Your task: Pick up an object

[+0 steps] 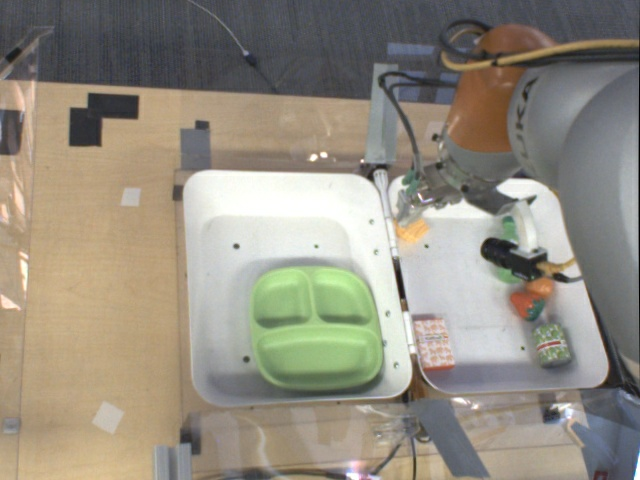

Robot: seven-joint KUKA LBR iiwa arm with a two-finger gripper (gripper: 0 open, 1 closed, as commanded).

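My gripper (409, 204) hangs low over the far left corner of the right bin (470, 363), close to the wall between the bins. Just below it lies a small yellow-orange piece (412, 231); I cannot tell whether the gripper touches it. Further objects lie in the same bin. A pink patterned box (433, 342) rests near the front left. An orange-red item (531, 297) and a green-and-white can (550, 344) lie at the right side.
The left bin (215, 268) holds a green divided plate (315, 326) in its front half. The arm's grey body and orange band (490, 88) cover the right bin's far right corner. A metal post (379, 118) stands behind the bins.
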